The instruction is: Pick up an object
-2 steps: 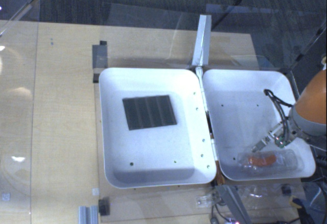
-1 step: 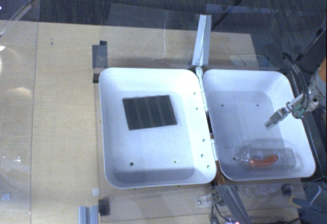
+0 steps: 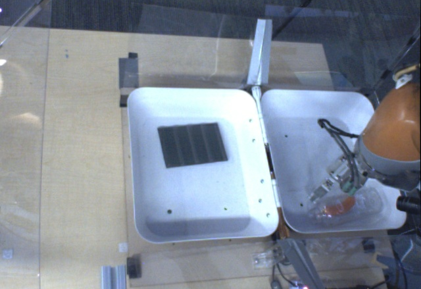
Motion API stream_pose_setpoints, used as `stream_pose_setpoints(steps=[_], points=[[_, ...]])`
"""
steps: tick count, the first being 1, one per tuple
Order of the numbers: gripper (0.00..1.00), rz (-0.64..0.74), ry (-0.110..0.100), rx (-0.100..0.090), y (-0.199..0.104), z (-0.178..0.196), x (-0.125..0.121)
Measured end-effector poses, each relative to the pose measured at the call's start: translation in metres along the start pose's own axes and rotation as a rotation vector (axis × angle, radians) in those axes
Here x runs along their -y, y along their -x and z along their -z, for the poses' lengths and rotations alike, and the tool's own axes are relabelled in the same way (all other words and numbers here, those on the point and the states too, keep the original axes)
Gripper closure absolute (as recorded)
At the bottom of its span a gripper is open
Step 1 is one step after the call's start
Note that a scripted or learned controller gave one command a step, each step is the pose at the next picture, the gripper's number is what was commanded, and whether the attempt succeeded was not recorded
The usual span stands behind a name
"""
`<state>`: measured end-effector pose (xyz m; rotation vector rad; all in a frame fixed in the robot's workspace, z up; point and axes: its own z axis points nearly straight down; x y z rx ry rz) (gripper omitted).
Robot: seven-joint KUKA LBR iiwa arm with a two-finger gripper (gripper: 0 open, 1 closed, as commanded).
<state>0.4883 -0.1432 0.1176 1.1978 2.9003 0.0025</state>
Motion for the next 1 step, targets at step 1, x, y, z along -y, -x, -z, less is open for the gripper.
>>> stream_pose_setpoints(steps=[1], points=[[0.0, -0.052, 0.01, 0.01, -0.0124, -0.0267, -0.0636]])
